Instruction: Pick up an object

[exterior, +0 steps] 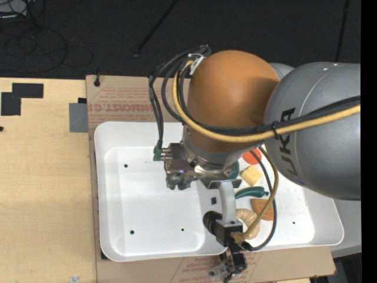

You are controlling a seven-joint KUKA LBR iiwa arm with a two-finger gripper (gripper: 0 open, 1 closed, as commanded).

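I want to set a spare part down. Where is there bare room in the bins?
Left bin: bare floor between its left wall and the arm. Right bin: crowded near the arm with a yellow block, green piece and orange piece; bare along its right wall.

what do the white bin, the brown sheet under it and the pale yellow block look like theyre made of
White bin: probably plastic, smooth with a faint sheen and a rounded, moulded rim.
Brown sheet: cardboard, judging by the matte brown surface with red print.
Pale yellow block: perhaps foam or soft plastic, matte and even in colour, but it is too small to be sure.
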